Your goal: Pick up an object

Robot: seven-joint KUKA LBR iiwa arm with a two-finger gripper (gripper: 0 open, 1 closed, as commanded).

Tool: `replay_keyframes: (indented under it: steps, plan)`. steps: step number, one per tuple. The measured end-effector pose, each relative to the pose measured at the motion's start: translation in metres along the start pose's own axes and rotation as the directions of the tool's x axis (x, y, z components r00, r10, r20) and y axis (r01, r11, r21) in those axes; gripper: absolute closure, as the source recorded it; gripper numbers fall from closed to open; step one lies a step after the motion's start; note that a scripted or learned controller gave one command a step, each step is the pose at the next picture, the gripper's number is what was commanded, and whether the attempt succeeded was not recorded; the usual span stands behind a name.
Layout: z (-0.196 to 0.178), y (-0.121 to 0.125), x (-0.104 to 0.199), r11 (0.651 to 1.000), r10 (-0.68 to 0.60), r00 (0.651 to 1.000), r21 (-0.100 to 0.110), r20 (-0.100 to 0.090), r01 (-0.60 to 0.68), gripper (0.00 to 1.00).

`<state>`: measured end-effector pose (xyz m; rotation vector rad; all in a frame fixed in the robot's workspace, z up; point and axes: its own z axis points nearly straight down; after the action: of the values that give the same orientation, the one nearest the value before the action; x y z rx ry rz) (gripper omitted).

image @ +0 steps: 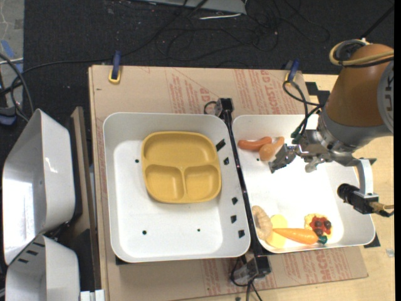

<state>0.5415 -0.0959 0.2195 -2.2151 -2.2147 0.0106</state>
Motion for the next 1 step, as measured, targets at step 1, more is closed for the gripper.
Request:
replay_keyframes:
  steps: [1]
  plan:
    - [-0.0051, 0.0023, -0.0001, 1.0, -0.002, 1.0, -0.011, 0.002, 0.002, 0.0]
